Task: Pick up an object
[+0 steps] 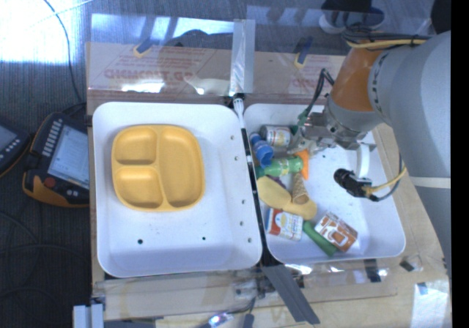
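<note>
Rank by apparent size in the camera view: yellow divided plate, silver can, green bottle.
1. yellow divided plate, by far the largest.
2. green bottle and silver can look close in size, and both are partly hidden, so I won't rank them.

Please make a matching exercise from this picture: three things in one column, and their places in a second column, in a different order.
Things:
1. yellow tray
2. silver can
3. orange-and-white carton

Places:
A. right bin, far part, beside the gripper
B. right bin, near corner
C. left bin

Pairs: 1-C, 2-A, 3-B
</note>
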### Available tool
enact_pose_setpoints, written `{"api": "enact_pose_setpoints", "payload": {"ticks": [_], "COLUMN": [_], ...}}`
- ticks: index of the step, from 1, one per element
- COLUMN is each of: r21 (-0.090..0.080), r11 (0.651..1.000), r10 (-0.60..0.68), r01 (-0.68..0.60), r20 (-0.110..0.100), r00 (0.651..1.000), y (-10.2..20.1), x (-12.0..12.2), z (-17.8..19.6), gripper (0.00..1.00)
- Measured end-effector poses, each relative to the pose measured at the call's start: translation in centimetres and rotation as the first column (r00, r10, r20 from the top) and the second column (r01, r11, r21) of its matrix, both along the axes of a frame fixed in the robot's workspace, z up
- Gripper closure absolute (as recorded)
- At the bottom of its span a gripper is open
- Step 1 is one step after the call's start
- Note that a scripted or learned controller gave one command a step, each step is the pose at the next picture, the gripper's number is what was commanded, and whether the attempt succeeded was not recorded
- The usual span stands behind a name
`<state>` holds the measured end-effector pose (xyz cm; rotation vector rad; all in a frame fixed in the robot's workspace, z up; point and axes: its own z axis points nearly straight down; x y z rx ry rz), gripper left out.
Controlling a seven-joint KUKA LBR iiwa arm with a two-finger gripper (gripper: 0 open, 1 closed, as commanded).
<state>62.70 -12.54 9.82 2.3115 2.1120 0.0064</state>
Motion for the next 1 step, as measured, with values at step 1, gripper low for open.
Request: {"api": "enact_pose_setpoints", "payload": {"ticks": [1], "r21": [0.003], "r11": [1.000], "r10": [0.026], "r01": [-0.026], "r20": [-0.012], "r00": [1.000], "y": [5.27], "x": [3.71], "z": [11.22], "gripper": [1.00]}}
